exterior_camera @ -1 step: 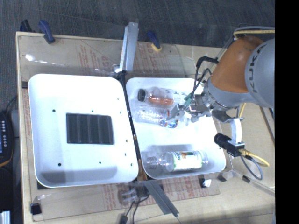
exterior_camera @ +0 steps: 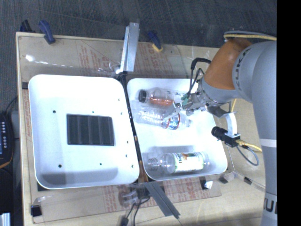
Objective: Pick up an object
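Two shallow white plastic bins with rounded corners are set side by side on a pale board worktop [exterior_camera: 70,51]. Left bin [exterior_camera: 42,126]: one dark ribbed rectangular panel [exterior_camera: 90,130] at its floor. Right bin [exterior_camera: 207,131]: three clear plastic bottles, all lying flat. One with a dark cap and reddish contents [exterior_camera: 157,97]; one crumpled [exterior_camera: 157,119]; one large with a white label [exterior_camera: 178,162] by the near wall. Claw [exterior_camera: 188,102] is placed over the right bin beside the upper bottles; its state cannot be told. Two blue clamps are seen at the far edge.
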Available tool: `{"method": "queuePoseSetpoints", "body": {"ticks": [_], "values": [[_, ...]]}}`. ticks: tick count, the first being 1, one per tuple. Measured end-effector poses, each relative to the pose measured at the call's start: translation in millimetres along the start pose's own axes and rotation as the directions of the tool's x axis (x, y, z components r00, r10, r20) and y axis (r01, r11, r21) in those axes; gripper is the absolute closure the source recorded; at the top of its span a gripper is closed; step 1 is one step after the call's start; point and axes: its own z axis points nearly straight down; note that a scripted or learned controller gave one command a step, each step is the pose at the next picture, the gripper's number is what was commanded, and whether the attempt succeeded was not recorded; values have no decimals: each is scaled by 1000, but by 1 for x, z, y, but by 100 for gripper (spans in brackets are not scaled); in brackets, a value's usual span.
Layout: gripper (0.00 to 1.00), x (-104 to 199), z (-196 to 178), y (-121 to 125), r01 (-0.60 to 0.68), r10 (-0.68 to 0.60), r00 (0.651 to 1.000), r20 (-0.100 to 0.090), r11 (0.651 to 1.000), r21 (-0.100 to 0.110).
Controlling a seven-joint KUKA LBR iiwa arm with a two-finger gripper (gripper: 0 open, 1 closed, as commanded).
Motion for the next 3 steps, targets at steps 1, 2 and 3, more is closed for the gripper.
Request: {"method": "queuePoseSetpoints", "body": {"ticks": [1,2,3], "values": [[0,15,44,2,172,-172,985,0,985,-6],[100,17,35,2,177,-177,984,-3,984,-3],[100,48,-42,20,189,-189,982,0,982,1]]}}
